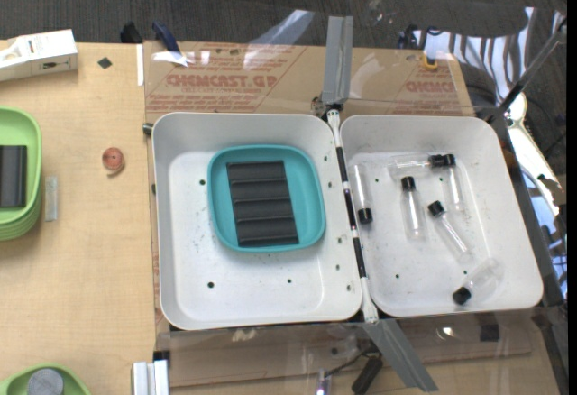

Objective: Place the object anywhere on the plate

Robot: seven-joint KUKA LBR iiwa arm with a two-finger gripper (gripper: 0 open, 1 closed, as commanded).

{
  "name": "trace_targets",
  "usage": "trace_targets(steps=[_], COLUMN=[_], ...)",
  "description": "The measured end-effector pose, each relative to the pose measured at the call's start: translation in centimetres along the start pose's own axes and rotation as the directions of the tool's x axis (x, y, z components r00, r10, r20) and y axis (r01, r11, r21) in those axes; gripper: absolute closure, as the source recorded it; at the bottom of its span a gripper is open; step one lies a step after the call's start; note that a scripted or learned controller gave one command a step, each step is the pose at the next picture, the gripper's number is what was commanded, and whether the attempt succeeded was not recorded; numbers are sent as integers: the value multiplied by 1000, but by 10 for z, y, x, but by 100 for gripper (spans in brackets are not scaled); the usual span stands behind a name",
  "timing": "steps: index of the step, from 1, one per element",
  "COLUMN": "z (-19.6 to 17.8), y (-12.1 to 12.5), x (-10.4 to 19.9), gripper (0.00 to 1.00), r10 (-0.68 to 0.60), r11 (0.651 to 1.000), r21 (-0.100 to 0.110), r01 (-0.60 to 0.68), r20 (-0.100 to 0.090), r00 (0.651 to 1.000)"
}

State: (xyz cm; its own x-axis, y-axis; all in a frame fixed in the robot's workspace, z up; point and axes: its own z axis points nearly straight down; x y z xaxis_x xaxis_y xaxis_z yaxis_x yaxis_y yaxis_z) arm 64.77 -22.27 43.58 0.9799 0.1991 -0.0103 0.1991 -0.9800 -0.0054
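A wooden bench carries two shallow white bins side by side, seen from above, with a printed cardboard sheet lying behind them. The left bin holds a teal plate, set a little toward its upper left and lying flat. The right bin holds a loose scatter of clear tubes.

On the plate lies a dark ridged block, roughly centred, its ribs running across it, and its edges well inside the plate's raised rim. It rests flat and touches nothing but the plate.

In the right bin, five tubes with black caps lie at various angles. One tube lies just beside the divider, another near the middle, a third slants down toward the right, a fourth is near the lower right corner, and a fifth is near the top. None is on the plate.

At the bench's left edge sit a green tray and, near it, a small reddish disc. A white box lies at the upper left.

If the block is the object meant, the task appears complete, since the block sits wholly on the plate with nothing gripping it. If a tube is meant, the pick and the carry across the divider are both yet to be done. Whether the claw is open or closed cannot be told from this view.
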Motion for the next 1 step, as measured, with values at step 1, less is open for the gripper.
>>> trace_targets(steps=[1], z=[0], y=[0], x=[6], gripper=[0], r10=[-5], r11=[1000], r21=[-1], r01=[5], r20=[-1], r00=[1000])
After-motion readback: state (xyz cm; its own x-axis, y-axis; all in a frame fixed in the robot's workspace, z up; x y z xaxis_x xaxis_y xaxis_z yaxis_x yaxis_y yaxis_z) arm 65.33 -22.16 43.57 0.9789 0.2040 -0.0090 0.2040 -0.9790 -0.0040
